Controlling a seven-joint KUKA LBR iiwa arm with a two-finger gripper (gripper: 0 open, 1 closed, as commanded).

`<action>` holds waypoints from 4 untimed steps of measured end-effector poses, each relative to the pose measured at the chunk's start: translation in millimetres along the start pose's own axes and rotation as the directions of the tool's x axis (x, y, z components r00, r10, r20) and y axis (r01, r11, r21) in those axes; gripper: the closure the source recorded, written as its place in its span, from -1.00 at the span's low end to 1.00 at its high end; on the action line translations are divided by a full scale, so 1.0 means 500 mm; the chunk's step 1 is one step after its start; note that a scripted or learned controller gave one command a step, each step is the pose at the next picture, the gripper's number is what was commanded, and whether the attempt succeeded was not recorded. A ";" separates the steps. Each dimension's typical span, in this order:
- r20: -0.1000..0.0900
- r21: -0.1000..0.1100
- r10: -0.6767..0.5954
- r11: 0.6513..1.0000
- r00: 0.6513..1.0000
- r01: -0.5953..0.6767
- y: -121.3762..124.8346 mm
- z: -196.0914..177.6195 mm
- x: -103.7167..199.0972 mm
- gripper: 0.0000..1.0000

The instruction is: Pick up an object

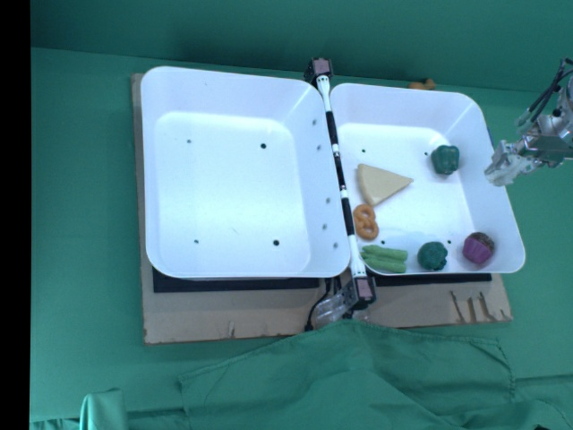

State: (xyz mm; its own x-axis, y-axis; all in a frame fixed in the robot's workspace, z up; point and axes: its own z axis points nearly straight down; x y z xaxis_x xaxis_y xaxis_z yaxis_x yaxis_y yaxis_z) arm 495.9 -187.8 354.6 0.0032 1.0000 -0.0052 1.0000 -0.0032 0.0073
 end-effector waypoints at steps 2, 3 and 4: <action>-0.002 0.001 0.000 1.000 1.000 0.000 -0.015 0.015 0.001 1.00; -0.002 0.001 0.000 1.000 1.000 0.000 -0.008 0.002 0.001 1.00; -0.001 0.001 0.001 1.000 1.000 -0.001 0.014 0.001 0.000 1.00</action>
